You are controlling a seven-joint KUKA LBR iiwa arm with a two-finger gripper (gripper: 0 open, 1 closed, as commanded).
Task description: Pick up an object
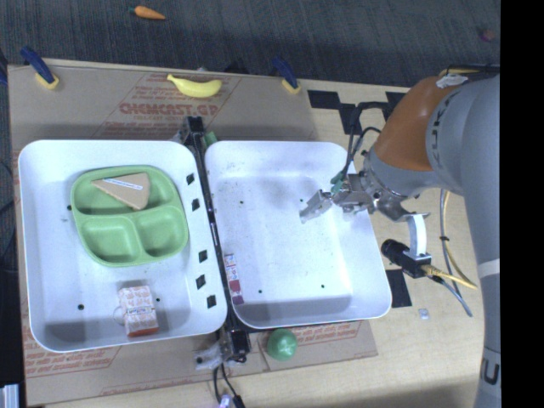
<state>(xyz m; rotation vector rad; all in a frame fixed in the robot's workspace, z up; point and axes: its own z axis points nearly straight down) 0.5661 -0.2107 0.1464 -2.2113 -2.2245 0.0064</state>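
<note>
My gripper (313,207) hangs over the right white bin (255,300), toward its right side, pointing left, with the bin floor below it bare. Nothing shows in its grasp. In the left bin (42,253) a green divided plate (106,236) carries a tan sandwich wedge (124,190) in its upper compartment. A small red-and-white packet (138,309) lies near that bin's front edge.
A yellow banana (195,84) lies on the cardboard behind the bins. A green ball (281,343) sits just in front of the right bin. Blue clamps (39,67) hold the cardboard's back corners. An orange carrot (150,12) lies on the dark floor.
</note>
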